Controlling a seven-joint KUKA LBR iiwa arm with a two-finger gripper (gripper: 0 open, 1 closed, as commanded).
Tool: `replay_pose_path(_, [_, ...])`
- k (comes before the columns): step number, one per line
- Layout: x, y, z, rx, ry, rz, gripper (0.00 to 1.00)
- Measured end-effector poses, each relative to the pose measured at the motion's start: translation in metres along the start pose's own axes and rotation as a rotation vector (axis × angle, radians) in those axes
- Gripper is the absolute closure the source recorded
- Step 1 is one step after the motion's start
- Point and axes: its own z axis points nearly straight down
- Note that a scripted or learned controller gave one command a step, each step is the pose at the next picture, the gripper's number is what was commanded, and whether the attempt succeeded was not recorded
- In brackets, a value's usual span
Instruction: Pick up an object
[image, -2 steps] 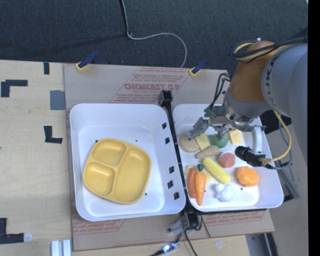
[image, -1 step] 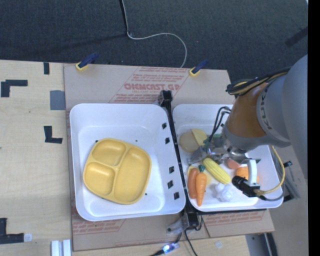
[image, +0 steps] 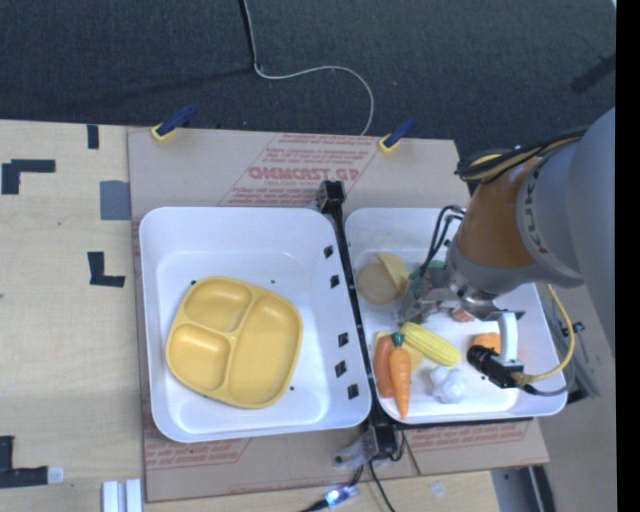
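The right bin (image: 520, 405) holds a tan round piece (image: 380, 281) at its left, a yellow corn cob (image: 431, 344), two orange carrots (image: 393, 370), a small white object (image: 447, 383) and an orange piece (image: 484, 341) partly under the arm. My gripper (image: 424, 303) reaches down from the right, its tip just above the corn cob and right of the tan piece. The wrist covers its fingers, and I see nothing between them.
The left bin (image: 160, 240) holds a yellow divided plate (image: 234, 342). A black divider (image: 346, 300) with clips runs between the bins. Cables (image: 560, 340) hang off the arm over the right bin's right rim.
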Motion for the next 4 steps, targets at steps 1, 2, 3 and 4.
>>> replay_pose_path(1, [0.011, 0.007, 0.014, -0.001, 0.0, 0.0, 1.0])
replay_pose_path(2, [0.011, 0.007, 0.003, 0.0, 0.0, 0.0, 1.0])
replay_pose_path(3, [0.072, -0.059, -0.139, -0.011, 0.003, -0.005, 1.0])
replay_pose_path(4, [0.133, -0.074, -0.293, -0.02, 0.003, -0.01, 1.0])
